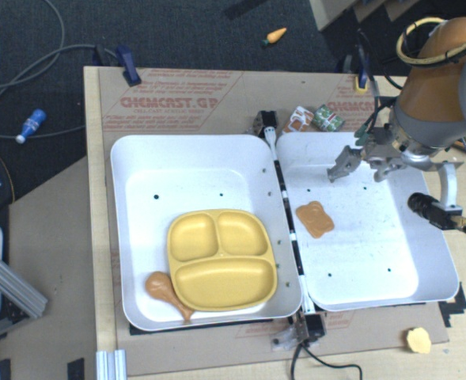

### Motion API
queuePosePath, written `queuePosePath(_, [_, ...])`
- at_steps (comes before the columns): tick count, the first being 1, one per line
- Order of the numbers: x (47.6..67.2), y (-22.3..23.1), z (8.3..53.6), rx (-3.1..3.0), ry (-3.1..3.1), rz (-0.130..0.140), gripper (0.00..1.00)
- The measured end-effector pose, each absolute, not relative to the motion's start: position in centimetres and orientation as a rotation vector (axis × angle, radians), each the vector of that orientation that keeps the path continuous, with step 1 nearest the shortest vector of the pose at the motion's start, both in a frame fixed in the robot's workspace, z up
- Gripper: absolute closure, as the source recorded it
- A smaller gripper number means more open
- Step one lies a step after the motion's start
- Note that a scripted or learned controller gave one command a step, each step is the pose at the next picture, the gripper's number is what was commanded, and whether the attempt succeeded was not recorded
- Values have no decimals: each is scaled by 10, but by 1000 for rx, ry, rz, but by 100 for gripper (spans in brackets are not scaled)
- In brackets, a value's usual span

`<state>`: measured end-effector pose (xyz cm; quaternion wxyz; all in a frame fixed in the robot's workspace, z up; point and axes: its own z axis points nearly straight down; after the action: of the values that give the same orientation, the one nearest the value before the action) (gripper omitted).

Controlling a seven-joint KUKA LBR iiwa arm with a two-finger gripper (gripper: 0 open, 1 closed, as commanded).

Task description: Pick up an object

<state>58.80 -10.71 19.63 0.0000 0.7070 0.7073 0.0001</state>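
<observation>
In the right bin (391, 279), a flat brown piece shaped like toast (315, 218) lies near the left wall. My gripper (361, 168) hangs over the back of that bin, up and to the right of the brown piece and apart from it. Its fingers (341, 168) are spread open with nothing between them. In the left bin (138, 172) sits a yellow divided plate (220, 259). A tan drumstick (166, 290) rests against the plate's front left edge.
Behind the right bin, on the cardboard, lie small crumpled packets (313, 119). A yellow chunk (417, 340) sits on the bench off the front right corner. A blue clamp (126, 64) grips the board's back left edge.
</observation>
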Motion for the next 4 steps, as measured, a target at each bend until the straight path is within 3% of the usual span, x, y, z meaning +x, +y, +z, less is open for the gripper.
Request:
queuePosePath(1, [570,-101,80,2226,2222,-1,0])
queuePosePath(2, [540,-93,86,2224,2219,2,0])
queuePosePath(3, [532,-165,86,2224,2212,-1,0])
queuePosePath(4, [611,-176,125,2210,2217,8,0])
